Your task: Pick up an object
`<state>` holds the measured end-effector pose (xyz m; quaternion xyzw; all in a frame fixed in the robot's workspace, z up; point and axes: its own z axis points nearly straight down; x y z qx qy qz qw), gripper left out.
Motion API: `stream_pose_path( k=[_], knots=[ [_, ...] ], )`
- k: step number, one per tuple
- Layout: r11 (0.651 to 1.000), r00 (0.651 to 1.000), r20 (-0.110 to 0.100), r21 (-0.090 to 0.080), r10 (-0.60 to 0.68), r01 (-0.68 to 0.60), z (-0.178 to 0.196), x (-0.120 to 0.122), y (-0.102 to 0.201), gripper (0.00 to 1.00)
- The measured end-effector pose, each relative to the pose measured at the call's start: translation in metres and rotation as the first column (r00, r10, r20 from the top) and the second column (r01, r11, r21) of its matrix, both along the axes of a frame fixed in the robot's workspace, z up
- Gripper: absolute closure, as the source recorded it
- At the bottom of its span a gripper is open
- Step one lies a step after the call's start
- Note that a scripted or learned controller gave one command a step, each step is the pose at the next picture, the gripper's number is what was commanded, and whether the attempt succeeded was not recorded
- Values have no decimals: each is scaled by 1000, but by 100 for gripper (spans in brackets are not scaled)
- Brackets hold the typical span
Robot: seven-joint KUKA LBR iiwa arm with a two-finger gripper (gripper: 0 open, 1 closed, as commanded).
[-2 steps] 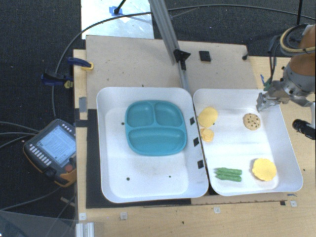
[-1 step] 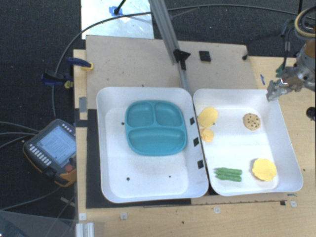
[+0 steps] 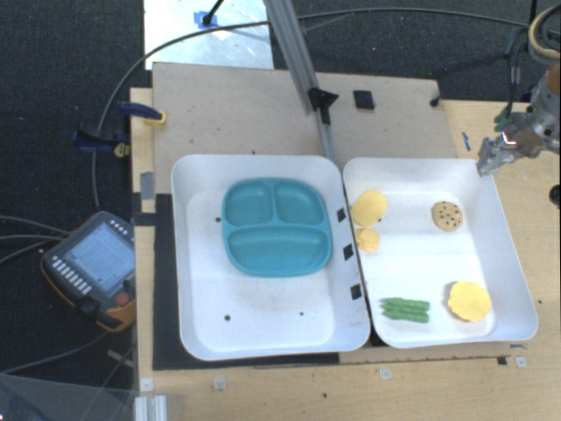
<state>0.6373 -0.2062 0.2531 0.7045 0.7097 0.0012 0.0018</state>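
The right bin point(image 3: 504, 235) holds several small food items: a yellow chip point(image 3: 369, 206) and a smaller yellow piece point(image 3: 368, 240) by its left wall, a chocolate-chip cookie point(image 3: 447, 216) near the back, green beans point(image 3: 405, 309) at the front and a round yellow piece point(image 3: 469, 301) at the front right. My gripper point(image 3: 495, 153) hangs above the bench just past the right bin's back right corner, apart from all the items. Nothing shows between its fingers.
The left bin point(image 3: 197, 235) bears a blue divided plate point(image 3: 276, 227). A grey metal pole point(image 3: 294, 42) slants over the board behind the bins. A teach pendant point(image 3: 92, 266) lies off the bench at the left, with cables around it.
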Motion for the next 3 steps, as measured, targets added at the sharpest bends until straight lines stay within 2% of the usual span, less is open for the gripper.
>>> stream_pose_path(
  k=[2,3],
  knots=[
    [1000,1000,-3,1,0,0,10,-38,92,100],
    [1000,1000,-3,2,1,-1,13,-46,140,100]
  ],
)
